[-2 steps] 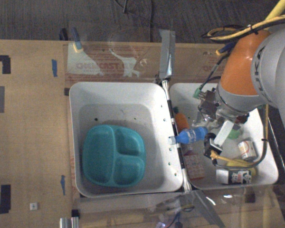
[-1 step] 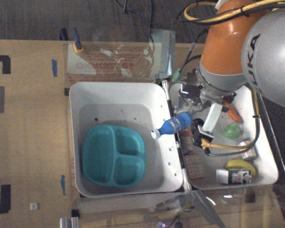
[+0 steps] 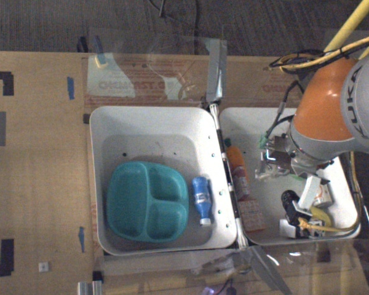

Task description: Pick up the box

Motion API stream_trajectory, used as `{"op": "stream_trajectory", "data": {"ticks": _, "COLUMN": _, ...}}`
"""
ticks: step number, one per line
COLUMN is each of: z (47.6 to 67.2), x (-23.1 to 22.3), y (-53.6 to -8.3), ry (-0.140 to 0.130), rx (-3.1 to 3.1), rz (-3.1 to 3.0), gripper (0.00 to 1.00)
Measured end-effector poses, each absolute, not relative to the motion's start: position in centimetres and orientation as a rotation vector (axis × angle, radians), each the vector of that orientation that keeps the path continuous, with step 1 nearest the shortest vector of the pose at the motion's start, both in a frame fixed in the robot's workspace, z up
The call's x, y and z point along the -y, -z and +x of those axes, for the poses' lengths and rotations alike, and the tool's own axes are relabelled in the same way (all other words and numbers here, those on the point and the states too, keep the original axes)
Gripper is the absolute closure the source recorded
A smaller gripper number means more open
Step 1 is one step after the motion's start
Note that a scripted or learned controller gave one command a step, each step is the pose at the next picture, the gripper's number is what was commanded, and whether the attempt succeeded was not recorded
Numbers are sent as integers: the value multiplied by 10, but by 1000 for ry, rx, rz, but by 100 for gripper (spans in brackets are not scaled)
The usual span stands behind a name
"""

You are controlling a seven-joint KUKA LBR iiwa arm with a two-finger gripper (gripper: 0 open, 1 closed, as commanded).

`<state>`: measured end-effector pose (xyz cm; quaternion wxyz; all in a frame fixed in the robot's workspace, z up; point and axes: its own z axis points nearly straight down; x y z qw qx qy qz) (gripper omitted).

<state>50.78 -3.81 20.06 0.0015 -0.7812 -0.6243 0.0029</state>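
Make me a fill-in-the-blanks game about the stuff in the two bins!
1. The teal tray lies in the ____ bin.
2. The little bottle beside the tray is ____.
3. The arm has an ____ band above its wrist.
4. The tray has ____ compartments.

Missing words: left; blue; orange; three

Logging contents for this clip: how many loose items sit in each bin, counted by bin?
Left bin: 2, the teal divided plate and the blue bottle.
Right bin: at least 3 — orange-capped bottle, brown box, banana; the arm hides more.
Total: at least 5.
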Motion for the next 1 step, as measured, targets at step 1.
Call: {"op": "stream_trajectory", "data": {"ticks": 1, "z": 508, "x": 38, "y": -201, "ry": -8, "rx": 1960, "rz": -2452, "gripper": 0}}
